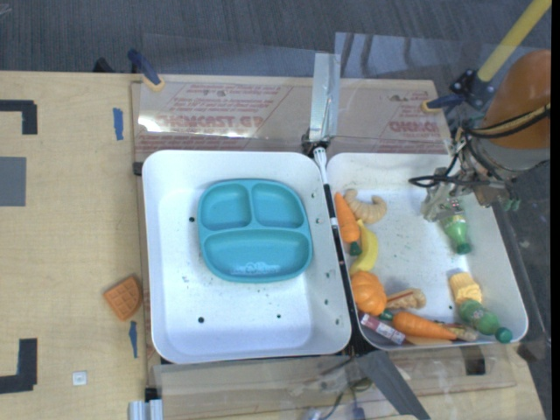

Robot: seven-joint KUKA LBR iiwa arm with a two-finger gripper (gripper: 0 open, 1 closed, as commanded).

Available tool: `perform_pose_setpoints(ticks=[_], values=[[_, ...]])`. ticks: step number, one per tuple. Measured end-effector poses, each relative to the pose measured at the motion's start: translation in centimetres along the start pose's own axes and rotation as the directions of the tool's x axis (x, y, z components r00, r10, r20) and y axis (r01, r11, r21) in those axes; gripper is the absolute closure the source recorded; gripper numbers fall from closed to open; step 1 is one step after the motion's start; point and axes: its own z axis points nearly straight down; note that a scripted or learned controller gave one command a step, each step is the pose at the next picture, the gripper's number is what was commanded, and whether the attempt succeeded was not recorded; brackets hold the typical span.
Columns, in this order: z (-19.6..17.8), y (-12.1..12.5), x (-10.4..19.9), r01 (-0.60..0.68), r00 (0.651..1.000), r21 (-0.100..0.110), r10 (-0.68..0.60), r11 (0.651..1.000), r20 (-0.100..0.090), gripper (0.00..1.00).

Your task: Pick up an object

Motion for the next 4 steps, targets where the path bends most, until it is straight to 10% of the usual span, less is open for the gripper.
perform_pose_setpoints(ticks=[1,2,3,4], values=[[0.1,0.0,0.0,0.0,1.0,-0.001,0.0,1.0,-0.002,0.0],[1.6,-1.3,-0.3,0.027,1.0,-0.002,-0.027,1.0,-0.01,0.0],[0.1,-1.4,-0.7,0.026,1.0,0.004,-0.026,1.0,0.005,1.0],[0.2,-1.3,-0.7,0.026,1.0,0.003,-0.026,1.0,0.003,0.0]])
